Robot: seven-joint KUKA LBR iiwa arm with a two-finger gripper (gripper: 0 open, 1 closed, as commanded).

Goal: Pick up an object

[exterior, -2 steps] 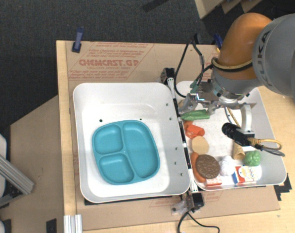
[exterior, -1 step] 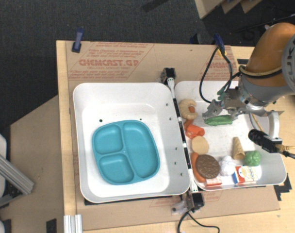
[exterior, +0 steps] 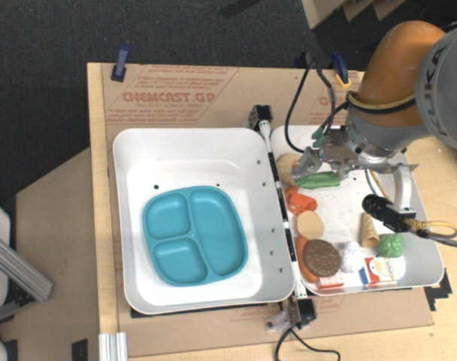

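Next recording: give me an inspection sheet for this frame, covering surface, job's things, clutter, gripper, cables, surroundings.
Surface: tan cardboard-covered bench bearing two shallow white bins.
Job's things: right bin holds a green bean-like piece, orange piece, brown round cookie, green lumpy toy, small red-and-white carton.
Clutter: left bin holds a teal three-compartment plate.
Gripper: gripper low over the green piece; fingers' state unclear.
Cables: black cable looping by the wrist.
Surroundings: dark carpet.

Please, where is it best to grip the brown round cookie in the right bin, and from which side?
Probably from straight above, jaws across the rim of the brown cookie. It lies flat, so only its edges offer hold. The tan piece and the white carton crowd it, so close along the line between them.
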